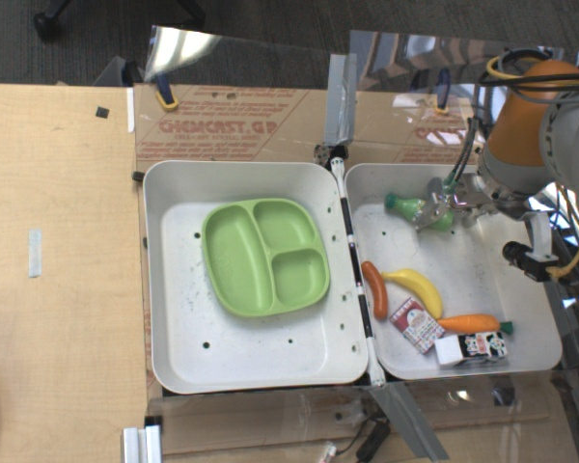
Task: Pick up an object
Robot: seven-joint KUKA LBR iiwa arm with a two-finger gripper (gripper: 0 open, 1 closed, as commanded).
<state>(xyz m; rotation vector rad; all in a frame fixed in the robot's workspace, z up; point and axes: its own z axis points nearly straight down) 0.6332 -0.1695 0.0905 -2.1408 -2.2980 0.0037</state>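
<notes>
— Gripper (434,210) sits low in the far part of the right bin (521,360), right over a green bottle (401,204). Whether it has closed on anything cannot be told from this slant.

— And which way does the bottle lie from it?

— Just to the tool's left, touching or nearly so. Its long axis runs roughly left to right (cap end pointing toward the divider between the bins), so the arm, reaching from the right, meets it end-on.

— Other candidates?

— Nearer the front: a sausage (374,290), a banana (415,288), a carrot (475,324), a small box (417,326). The left bin (174,355) holds a green plate (266,257).
</notes>
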